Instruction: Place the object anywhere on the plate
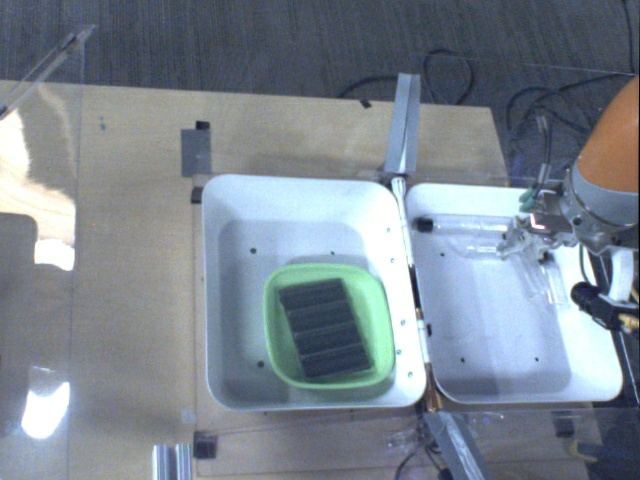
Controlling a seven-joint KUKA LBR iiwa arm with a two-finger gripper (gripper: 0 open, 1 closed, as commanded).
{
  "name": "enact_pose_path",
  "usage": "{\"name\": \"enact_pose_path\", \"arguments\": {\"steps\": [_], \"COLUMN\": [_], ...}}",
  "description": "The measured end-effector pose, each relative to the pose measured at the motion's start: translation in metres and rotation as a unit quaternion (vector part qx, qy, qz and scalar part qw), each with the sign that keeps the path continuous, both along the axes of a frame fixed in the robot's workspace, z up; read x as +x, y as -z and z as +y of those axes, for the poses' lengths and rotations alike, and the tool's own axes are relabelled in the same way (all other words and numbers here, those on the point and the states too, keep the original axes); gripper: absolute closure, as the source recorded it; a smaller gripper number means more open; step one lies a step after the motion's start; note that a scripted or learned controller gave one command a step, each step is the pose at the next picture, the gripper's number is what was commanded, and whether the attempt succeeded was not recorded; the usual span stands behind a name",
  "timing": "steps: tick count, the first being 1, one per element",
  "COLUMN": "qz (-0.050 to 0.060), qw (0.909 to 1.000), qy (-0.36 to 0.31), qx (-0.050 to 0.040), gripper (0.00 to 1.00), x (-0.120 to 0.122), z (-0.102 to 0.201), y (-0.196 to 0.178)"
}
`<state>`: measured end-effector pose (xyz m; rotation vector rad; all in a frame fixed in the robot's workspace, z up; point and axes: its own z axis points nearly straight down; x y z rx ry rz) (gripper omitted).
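Observation:
A dark grey ribbed rectangular block lies flat on the green plate, tilted a little and covering most of the plate's middle. The plate sits in the front half of the left white bin. My gripper hangs over the far right part of the right white bin, well apart from the block and the plate. Nothing shows in its grasp. Above it are the grey wrist and the orange band of the arm.
A metal post stands behind the seam between the two bins. Black cables trail by the arm at the right bin's edge. A small dark bracket sits on the wooden bench behind the left bin.

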<state>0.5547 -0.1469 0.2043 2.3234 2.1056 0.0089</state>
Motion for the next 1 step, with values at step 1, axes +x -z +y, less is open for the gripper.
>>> {"name": "enact_pose_path", "arguments": {"steps": [1], "qz": [0.002], "qw": [0.9969], "qy": [-0.079], "qx": [-0.0001], "gripper": [1.0], "x": [-0.0301], "z": [0.068], "y": [0.02]}}
